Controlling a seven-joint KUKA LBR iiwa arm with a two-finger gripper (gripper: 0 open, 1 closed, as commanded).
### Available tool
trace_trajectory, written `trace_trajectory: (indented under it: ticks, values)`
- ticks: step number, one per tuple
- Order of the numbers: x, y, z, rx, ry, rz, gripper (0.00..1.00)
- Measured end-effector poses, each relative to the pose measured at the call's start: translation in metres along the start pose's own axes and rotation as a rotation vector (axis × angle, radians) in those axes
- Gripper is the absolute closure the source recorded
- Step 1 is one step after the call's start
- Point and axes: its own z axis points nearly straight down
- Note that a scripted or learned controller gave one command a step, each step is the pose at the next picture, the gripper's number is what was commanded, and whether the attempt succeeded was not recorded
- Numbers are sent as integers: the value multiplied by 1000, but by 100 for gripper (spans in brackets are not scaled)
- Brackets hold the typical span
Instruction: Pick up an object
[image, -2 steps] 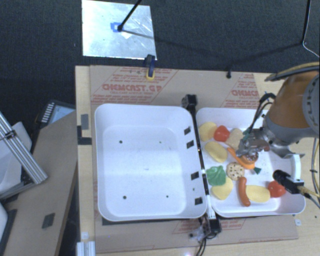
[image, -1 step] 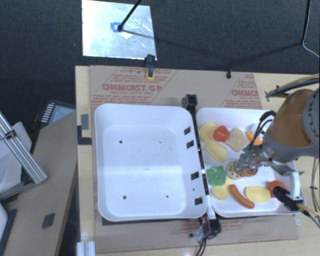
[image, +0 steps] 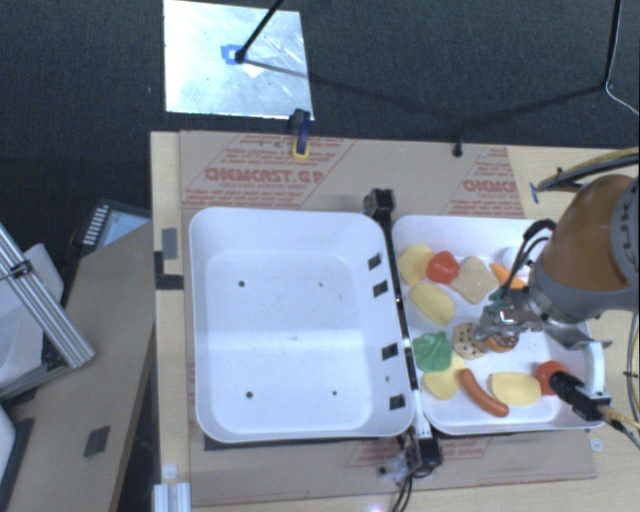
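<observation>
Jaws: can't tell if apart or together; gripper (image: 497, 330) sits low over the brown cookie (image: 466, 341) just left of them in the right bin (image: 470, 225) (looks stiff, light, flat). Pinch its edges.

You see two white bins (image: 290, 225); in the right one, around the green piece (image: 433, 350), sit yellow lumps (image: 432, 301), a red tomato shape (image: 443, 266), a tan slice (image: 473, 279), a speckled brown cookie (image: 465, 340) and an orange-red sausage (image: 483, 392). The arm (image: 590, 250) is grey and orange.
</observation>
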Motion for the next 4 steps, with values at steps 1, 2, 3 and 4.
trace_trajectory:
  ticks: [1,2,3,4]
  values:
    - [51,41,-15,-1,2,-6,100]
    - [94,-35,-59,5,3,-3,100]
    - [181,-10,-57,2,3,-9,100]
    - [217,-17,-256,-15,7,-4,100]
